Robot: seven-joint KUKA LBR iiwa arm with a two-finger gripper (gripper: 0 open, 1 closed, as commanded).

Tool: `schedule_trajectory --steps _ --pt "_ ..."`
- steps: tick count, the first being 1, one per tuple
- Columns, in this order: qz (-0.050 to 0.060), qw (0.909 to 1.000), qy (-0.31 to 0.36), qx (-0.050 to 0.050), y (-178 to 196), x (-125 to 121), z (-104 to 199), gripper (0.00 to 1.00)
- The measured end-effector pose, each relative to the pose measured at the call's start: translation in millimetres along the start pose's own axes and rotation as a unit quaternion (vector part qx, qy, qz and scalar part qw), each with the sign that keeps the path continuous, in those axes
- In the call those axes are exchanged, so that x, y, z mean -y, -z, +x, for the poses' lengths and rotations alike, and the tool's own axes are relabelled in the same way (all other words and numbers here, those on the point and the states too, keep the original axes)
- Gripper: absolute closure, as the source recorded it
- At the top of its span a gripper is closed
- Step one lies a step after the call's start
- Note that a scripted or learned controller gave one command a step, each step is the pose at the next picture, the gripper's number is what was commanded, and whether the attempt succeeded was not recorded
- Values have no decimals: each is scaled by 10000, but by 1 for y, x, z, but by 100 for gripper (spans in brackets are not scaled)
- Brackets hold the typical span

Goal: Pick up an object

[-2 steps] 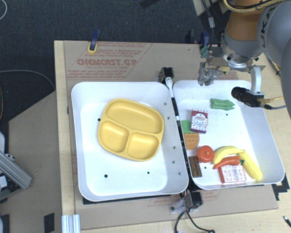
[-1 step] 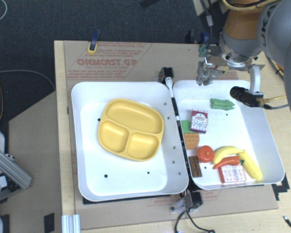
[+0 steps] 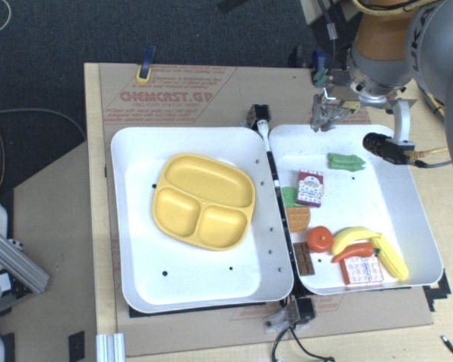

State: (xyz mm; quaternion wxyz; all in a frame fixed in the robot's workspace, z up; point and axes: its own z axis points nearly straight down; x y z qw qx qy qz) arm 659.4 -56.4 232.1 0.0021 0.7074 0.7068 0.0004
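Green object below, apart from tool

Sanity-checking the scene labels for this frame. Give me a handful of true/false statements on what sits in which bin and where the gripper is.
1. The yellow divided plate lies in the left bin. True.
2. The gripper is clamped on the banana. False: it hangs over the right bin's far edge, with nothing seen between its fingers; the banana lies at the near end.
3. The tomato sits beside the banana. True.
4. The small red box rests on the plate. False: it lies in the right bin.
5. The green piece lies in the right bin's far part. True.
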Motion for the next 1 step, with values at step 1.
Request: schedule_trajectory --steps 1 --pt "33 10000 8 -12 -12 12 12 100"
